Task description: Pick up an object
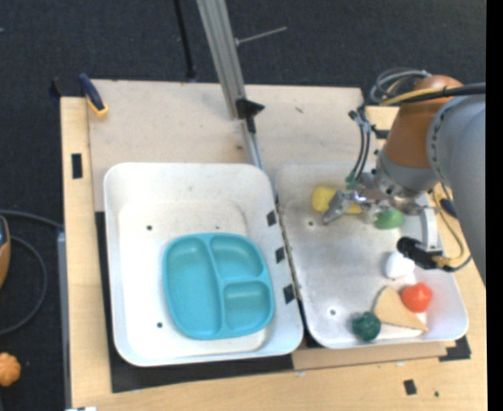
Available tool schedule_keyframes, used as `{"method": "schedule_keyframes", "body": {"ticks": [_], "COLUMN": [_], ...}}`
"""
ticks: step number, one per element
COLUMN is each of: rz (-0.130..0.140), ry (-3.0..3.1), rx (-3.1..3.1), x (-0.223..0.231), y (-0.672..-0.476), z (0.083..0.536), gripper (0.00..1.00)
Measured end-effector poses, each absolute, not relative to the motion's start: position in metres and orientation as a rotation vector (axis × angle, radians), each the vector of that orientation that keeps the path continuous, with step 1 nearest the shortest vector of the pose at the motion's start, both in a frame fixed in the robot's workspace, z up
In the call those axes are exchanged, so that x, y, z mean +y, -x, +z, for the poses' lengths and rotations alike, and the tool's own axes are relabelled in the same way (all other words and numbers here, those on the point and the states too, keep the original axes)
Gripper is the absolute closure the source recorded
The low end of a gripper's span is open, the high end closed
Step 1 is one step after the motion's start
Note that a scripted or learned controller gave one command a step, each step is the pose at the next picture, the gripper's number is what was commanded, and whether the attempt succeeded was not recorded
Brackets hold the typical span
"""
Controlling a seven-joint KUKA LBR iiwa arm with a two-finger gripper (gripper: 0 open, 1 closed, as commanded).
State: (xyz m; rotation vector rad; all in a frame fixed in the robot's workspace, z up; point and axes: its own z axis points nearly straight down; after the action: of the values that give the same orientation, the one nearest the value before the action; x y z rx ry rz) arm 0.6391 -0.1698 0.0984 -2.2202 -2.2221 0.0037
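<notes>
Gripper (347, 205), low in the right bin (337, 268), has its tips just beside the yellow object (322, 199) near that bin's far wall – grip state unclear – a small, rounded, probably light and slippery piece, best pinched across its middle.

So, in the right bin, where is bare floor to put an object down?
In the right bin, the left-centre floor is bare, between the yellow object and dark green object. The right side is crowded: gripper, white piece, red ball.
</notes>
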Motion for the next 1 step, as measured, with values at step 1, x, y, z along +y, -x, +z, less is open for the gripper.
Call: {"method": "schedule_keyframes", "body": {"ticks": [1], "rz": [-0.002], "ry": [2.226], "rx": [-2.226], "x": [-0.1713], "y": [-0.6411], "z": [0.1134], "gripper": [1.0]}}
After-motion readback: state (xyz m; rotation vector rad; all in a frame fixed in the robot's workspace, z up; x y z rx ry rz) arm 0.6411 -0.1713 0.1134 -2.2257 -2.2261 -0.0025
